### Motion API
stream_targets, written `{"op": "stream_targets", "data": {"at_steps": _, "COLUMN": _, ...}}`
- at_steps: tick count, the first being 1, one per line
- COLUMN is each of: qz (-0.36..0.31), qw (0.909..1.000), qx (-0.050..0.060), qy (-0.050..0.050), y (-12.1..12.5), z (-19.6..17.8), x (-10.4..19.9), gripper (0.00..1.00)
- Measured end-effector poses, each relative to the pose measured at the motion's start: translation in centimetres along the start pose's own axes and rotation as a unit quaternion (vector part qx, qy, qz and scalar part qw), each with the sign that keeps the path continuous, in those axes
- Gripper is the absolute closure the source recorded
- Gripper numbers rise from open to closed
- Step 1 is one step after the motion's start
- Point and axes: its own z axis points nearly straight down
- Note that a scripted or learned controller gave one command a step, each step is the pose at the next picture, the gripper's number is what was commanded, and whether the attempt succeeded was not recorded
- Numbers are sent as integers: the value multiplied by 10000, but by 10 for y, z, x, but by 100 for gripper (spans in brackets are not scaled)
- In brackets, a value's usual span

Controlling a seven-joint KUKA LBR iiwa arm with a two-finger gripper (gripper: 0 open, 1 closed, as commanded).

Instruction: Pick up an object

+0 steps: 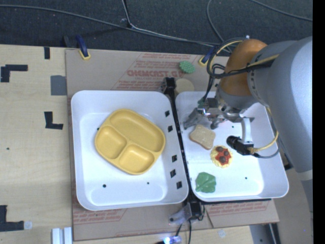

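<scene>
In the right bin [264,184] lie a tan slice of toy bread [202,137], a small round yellow piece with red topping [222,156] and a green leaf-shaped piece [205,182]. My gripper [203,120] reaches down over the far left part of this bin, just behind the bread's far edge. Its two dark fingers stand spread apart, open, with nothing between them. The grey arm and its orange band [244,60] come in from the right and cover the bin's far right corner.
The left bin [84,136] holds a yellow divided plate [130,141]. A small green dotted piece [186,66] lies outside the bins on the cardboard behind them. A black divider strip [175,136] runs between the two bins.
</scene>
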Motion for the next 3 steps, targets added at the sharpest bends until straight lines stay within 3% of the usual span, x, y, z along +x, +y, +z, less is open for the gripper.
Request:
{"op": "stream_targets", "data": {"at_steps": 1, "qz": -6, "qw": 10000, "qx": -4, "qy": 8, "y": 0, "z": -12, "x": 1, "gripper": 100}}
{"op": "stream_targets", "data": {"at_steps": 3, "qz": 4, "qw": 10000, "qx": -42, "qy": 5, "y": 12, "z": -134, "x": 0, "gripper": 100}}
